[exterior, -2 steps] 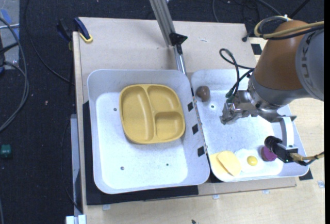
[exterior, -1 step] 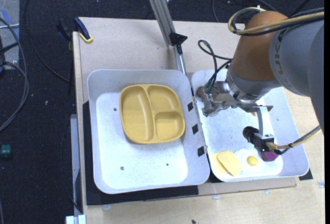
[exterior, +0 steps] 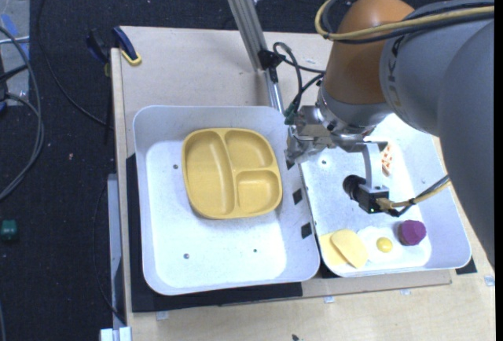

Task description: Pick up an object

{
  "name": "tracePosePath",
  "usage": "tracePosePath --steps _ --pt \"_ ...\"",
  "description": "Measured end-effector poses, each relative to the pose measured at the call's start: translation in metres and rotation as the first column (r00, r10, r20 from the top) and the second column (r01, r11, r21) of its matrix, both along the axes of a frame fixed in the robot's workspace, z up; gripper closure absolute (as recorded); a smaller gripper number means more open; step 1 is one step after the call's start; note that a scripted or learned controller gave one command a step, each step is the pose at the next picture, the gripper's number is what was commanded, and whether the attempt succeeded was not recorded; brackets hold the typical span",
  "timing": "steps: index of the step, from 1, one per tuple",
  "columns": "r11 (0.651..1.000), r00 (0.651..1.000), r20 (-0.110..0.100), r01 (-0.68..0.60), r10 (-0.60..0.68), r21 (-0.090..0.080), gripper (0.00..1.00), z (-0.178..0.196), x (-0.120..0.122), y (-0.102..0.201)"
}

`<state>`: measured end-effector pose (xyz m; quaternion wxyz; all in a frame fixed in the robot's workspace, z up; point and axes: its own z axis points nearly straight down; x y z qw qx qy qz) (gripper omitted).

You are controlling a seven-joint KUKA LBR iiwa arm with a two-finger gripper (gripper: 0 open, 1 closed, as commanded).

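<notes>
Gripper (exterior: 302, 148) at left wall of right bin (exterior: 437, 174) | its state I cannot tell | plate (exterior: 232, 173) in left bin (exterior: 165, 206) | purple thing (exterior: 411, 232), perhaps fruit, in right bin's front corner

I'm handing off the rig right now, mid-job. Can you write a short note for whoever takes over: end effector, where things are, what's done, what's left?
End effector: low over the near-left part of the right bin, by the wall shared with the left bin. Nothing visibly held.
Left bin: yellow divided plate.
Right bin: pale yellow slab, small yellow ball and purple lump along the front, orange-and-white piece farther back.
Done: no pick yet.
Left: grasp and lift one object.
</notes>
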<state>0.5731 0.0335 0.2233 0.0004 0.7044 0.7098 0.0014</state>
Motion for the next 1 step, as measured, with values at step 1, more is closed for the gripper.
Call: tracePosePath --steps 1 --pt "1.0 1.0 0.001 0.002 -0.002 -0.001 1.0 0.0112 0.0391 0.0351"
